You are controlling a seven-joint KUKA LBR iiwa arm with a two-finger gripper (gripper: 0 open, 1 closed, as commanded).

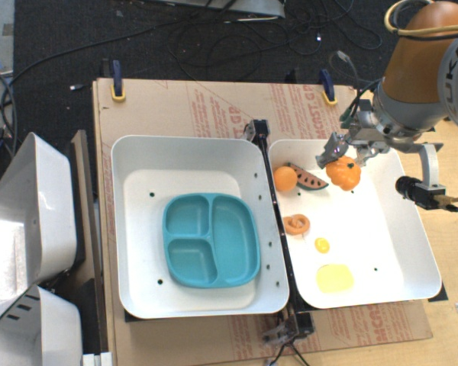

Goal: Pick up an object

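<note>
The gripper (341, 158) hangs over the far part of the right bin (397, 265), its fingers closed on an orange toy pepper (345, 174) just beneath them, the watermelon slice (311, 181) lying immediately to its left.

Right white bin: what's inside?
In the right white bin: orange ball, watermelon-slice toy, orange pepper-like toy at the gripper, orange ring, small yellow piece, pale yellow disc. The gripper covers part of the bin's floor.

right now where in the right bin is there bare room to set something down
Free: the right half of the right bin, right of the yellow pad and pretzel. Crowded: upper left, around the orange ball, watermelon slice and hand.
</note>
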